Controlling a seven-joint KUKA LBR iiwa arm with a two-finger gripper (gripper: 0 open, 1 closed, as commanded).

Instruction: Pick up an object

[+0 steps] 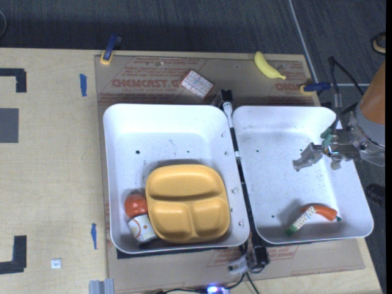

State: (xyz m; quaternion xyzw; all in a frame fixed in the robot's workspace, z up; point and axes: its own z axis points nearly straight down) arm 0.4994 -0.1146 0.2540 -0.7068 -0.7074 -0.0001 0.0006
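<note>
Nearest you, along the front of the right bin [361,222], lies the only thing in that bin: a carrot-like toy [313,217] with an orange body and a pale, green-tipped end. Its long axis runs roughly left to right, tilted a little, the green tip pointing to the front left and the orange end to the right, close to the front wall but not clearly touching it.

Farther back, over the middle of the same bin, you see the jaws [304,158] reaching in from the right. They look slightly apart with nothing between them, though at this size the gap is hard to read. The toy lies toward the front of the bin from the jaws, and a little to the right of their tips. That is the relation your next move turns on: I judge you need to come forward toward the front wall and set the jaws across the toy's short width, not along its length.

In the left bin [113,164], well apart from the jaws, sit a yellow tray [187,201] with compartments, turned over or flat, I cannot tell which, and just beside its left front corner a red ball [135,204] and a small white-and-orange piece [141,228]. These are the farther choice.

Beyond the bins, on the surface, lie a small card [196,83] and a banana [268,66].
</note>
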